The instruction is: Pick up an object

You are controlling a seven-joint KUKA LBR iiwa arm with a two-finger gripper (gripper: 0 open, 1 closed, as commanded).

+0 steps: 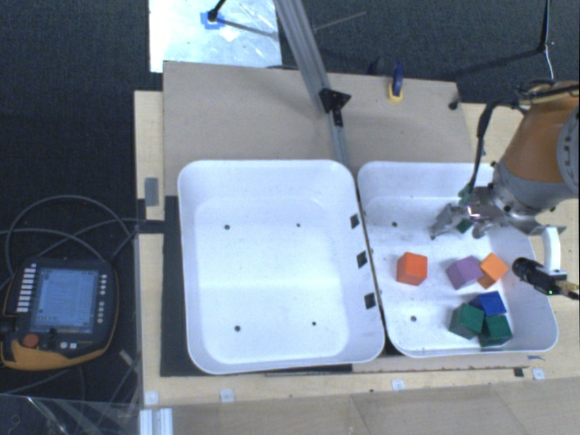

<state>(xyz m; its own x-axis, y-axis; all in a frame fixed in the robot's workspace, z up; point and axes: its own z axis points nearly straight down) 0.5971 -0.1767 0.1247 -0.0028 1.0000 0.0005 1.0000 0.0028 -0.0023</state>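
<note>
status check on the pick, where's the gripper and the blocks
Gripper over right bin, upper area, nothing seen between fingers. Orange cube, purple block, blue and green blocks lie below it, unpicked. Nothing blocking.

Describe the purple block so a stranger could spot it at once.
Look in the right-hand white bin, where the coloured blocks lie. The purple block sits between two orange ones, the lone orange cube and a smaller orange block. It is the only purple piece.

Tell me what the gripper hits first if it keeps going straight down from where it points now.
Probably bare bin floor: the gripper hangs over white plastic, short of the purple block. Depth is unclear.
</note>
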